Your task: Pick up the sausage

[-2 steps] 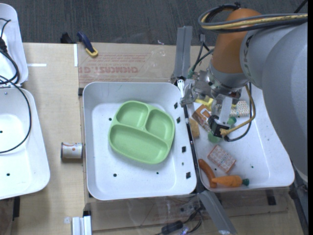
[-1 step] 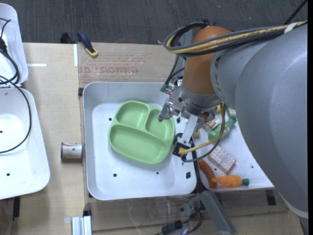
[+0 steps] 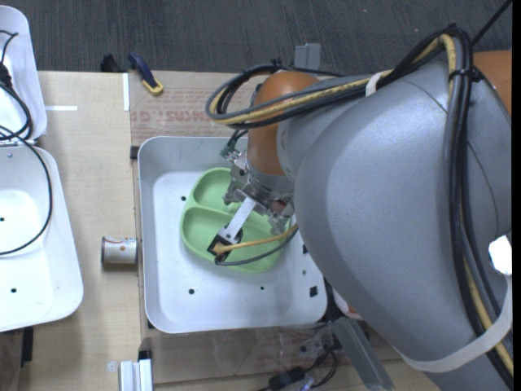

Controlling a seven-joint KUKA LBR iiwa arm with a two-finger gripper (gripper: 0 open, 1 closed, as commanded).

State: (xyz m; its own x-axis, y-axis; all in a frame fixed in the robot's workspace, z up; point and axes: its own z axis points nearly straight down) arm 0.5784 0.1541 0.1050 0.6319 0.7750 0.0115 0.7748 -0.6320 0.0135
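Camera view has the hand (image 3: 249,194) low over the green plate (image 3: 202,195), its grip impossible to tell.

Robotics lab: arm (image 3: 407,202) w/ cables (image 3: 326,96) over white bins (image 3: 149,243) on bench (image 3: 89,137).

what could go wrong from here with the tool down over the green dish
1. The tool sits right over the green dish, and the arm hides what lies under it, so it may close on the dish's ridge or rim instead of the sausage.
2. The dish looks loose in the white bin; a bump could shove or tip it.
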